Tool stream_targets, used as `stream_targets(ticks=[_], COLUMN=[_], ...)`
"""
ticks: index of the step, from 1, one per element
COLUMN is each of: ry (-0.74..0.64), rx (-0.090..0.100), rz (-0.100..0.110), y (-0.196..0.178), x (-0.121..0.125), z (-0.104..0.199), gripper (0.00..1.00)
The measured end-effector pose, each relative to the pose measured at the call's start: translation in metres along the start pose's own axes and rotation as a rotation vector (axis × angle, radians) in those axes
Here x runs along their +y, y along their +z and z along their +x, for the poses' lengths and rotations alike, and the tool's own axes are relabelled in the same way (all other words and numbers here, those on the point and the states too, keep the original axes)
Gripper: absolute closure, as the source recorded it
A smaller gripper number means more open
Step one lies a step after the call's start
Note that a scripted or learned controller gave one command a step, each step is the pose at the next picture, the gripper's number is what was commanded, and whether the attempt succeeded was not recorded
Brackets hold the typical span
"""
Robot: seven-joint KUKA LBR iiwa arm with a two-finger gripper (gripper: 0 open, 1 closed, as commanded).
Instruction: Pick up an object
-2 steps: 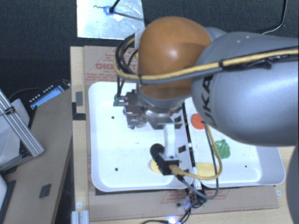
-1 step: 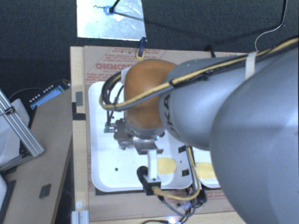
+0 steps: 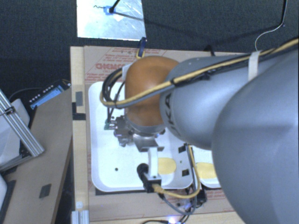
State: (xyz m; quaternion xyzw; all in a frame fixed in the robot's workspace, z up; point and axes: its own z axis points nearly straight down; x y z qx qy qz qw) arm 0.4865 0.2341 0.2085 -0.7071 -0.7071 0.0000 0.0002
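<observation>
From above, the big grey arm (image 3: 243,125) sweeps in from the right of the frame and takes up most of that side, its orange band (image 3: 145,94) sitting dead centre. Below the band, the gripper (image 3: 122,132) hangs over the middle of the left bin (image 3: 99,174). The wrist covers it from this angle, so I cannot tell whether it is wide, narrow or holding anything. Down at lower centre a flat yellow disc (image 3: 167,165) lies on the floor of that left bin, near its front edge, down and to the right of the gripper and apart from it. A second yellow disc (image 3: 206,171) lies just across the divide in the right bin (image 3: 212,184), partly under the arm. A dark speck (image 3: 116,169) sits alone on the white floor at lower left. Both bins rest on a cardboard sheet (image 3: 107,62) with red print, and a shiny silver square (image 3: 110,10) lies at upper left.
</observation>
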Motion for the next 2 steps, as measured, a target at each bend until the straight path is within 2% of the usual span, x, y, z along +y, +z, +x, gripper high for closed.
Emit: stream_targets(ticks=[1,2], ry=[0.0,-0.004], rx=[-0.003,0.003], rz=[0.006,-0.007], y=[0.07,-0.01], x=[-0.001,0.001], z=[0.0,0.001], gripper=[1.0,1.0])
